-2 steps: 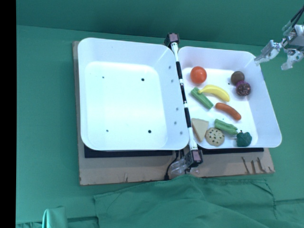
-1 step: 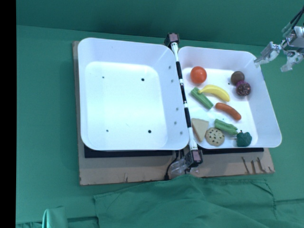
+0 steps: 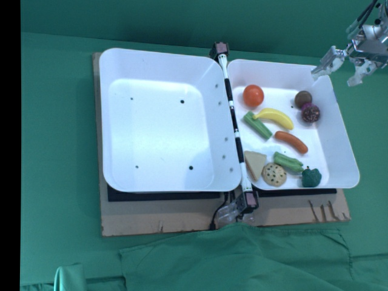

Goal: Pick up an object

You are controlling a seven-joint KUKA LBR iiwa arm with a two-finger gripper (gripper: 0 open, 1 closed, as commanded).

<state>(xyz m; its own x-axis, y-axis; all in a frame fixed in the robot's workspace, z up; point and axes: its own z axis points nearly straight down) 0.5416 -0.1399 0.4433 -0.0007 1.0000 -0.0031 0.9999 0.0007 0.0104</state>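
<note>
So we saw the hand (image 3: 341, 70) hanging wide open at 2 o'clock, just off the right bin (image 3: 339, 139), gripping nothing.

Two shallow white plastic bins (image 3: 163, 180) shine smooth and faintly glossy. Beneath them a flat brown cardboard sheet (image 3: 182, 222) looks matt and rough-edged. Around that sheet, matt green cloth (image 3: 242, 259) wrinkles softly. Above the bins' far right corner, the bare-metal silver gripper (image 3: 344, 69) glints.

Robot lab: green backdrop (image 3: 182, 5), white bins (image 3: 115, 71), toy food (image 3: 274, 117).
</note>
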